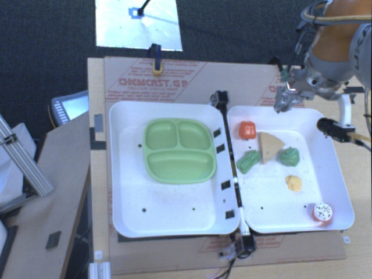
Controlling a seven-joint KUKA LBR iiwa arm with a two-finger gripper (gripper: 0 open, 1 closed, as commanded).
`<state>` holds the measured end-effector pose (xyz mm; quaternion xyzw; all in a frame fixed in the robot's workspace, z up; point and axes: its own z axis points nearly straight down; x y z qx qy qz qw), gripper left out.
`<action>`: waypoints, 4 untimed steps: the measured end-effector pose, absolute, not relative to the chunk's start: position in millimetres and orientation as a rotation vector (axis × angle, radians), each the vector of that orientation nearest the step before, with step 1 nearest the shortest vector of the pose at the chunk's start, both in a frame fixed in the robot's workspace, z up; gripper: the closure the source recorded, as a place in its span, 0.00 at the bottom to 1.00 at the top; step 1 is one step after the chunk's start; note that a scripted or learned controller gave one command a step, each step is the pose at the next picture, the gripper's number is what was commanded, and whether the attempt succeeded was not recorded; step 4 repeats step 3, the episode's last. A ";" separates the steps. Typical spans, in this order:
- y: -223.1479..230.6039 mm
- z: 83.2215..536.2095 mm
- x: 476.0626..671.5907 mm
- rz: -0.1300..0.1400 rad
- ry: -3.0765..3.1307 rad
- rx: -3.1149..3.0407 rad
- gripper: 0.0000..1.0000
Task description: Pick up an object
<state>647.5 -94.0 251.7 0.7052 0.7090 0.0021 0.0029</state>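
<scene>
Crowding the tan wedge (269, 146): green pieces (249, 161), orange block (247, 130)

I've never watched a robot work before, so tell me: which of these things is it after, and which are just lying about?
Could be picked up, all in the right bin:
red piece
tan wedge
long green piece
round green piece
yellow piece
white and red cupcake-like piece
The gripper hovers over that bin's far edge.

Just lying about:
green divided plate in the left bin
yellow clamp

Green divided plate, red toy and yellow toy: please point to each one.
green divided plate (179, 150): camera view, on its middle ridge.
red toy (247, 130): camera view, on its top.
yellow toy (294, 183): camera view, on its middle.
</scene>
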 end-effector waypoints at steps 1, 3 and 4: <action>-45.3 257.8 640.2 0.004 2.231 2.211 1.00; 65.0 237.7 634.8 0.003 2.232 2.211 1.00; 65.0 237.7 634.8 0.003 2.232 2.211 1.00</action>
